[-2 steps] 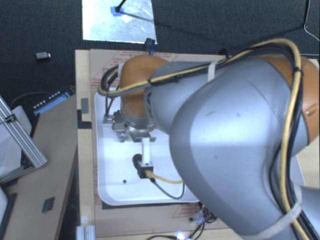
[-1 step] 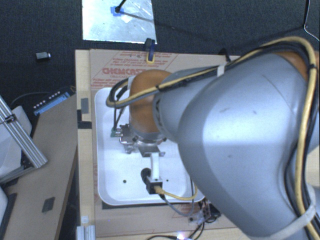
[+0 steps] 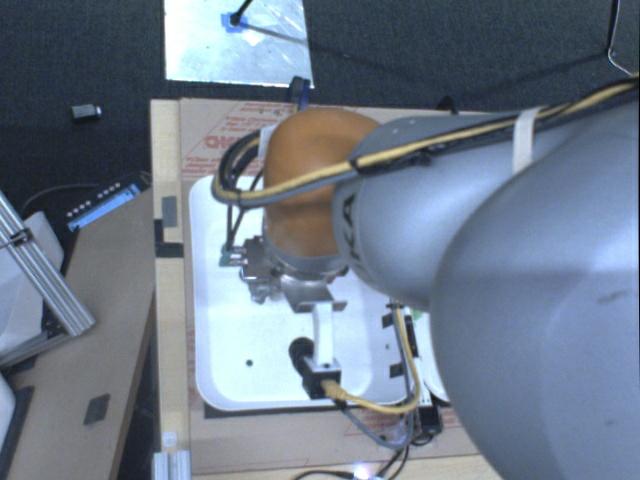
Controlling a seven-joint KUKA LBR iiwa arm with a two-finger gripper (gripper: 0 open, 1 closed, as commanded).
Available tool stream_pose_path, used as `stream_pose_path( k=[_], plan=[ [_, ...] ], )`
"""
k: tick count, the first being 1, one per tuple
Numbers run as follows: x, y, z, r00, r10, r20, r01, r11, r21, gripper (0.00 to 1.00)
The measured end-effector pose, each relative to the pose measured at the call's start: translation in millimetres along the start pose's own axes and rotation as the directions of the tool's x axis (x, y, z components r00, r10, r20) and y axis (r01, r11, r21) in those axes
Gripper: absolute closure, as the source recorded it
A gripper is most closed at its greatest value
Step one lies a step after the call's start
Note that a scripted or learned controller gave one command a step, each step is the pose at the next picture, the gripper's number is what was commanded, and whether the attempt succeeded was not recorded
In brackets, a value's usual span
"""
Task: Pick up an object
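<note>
Saw the grey arm (image 3: 500,268) sweeping in from 3 o'clock and covering most of the right half, the orange band (image 3: 300,168) bent over near centre. Judged the posture deliberate: wrist pointed straight down to meet the white bin (image 3: 225,368) from above, the natural approach for a grab out of a shallow tray. Found the gripper (image 3: 285,283) hanging beneath the band, low over the bin's middle. Could not tell the claw's state, apart or together, through the bulk of the wrist from this slant. Could not place the object to be picked with any certainty either; guessed at a spot under the wrist (hidden, so only a guess). Noticed one dark speck (image 3: 248,361) on the bin floor at 7 o'clock from the gripper, apart from it and too small to name.

Took in the room next. Dark, carpet-like floor (image 3: 450,28) across 12 o'clock, with a shiny square sheet (image 3: 235,28) lying on it at 11. Brown cardboard sheet (image 3: 215,128) with red print under the bin, probably there to protect or level the bench. Plain wooden tabletop (image 3: 110,298) at 9 o'clock, carrying an aluminium rail (image 3: 45,278) laid slantwise at the far left edge.
</note>
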State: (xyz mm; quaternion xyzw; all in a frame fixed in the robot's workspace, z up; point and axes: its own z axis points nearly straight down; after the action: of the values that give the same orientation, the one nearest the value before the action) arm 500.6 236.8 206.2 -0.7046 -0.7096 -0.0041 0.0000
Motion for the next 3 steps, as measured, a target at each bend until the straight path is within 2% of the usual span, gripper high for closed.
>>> stream_pose_path(
  k=[1, 2, 3],
  plan=[
    [-2, 13, -70, 1.0, 0.003, 0.003, -0.003, 1.0, -0.001, 1.0],
    [-11, -15, -23, 1.0, 0.006, 0.006, -0.006, 1.0, 0.01, 1.0],
    [-3, 83, -62, 1.0, 0.005, 0.004, -0.005, 1.0, -0.005, 1.0]
  ],
)
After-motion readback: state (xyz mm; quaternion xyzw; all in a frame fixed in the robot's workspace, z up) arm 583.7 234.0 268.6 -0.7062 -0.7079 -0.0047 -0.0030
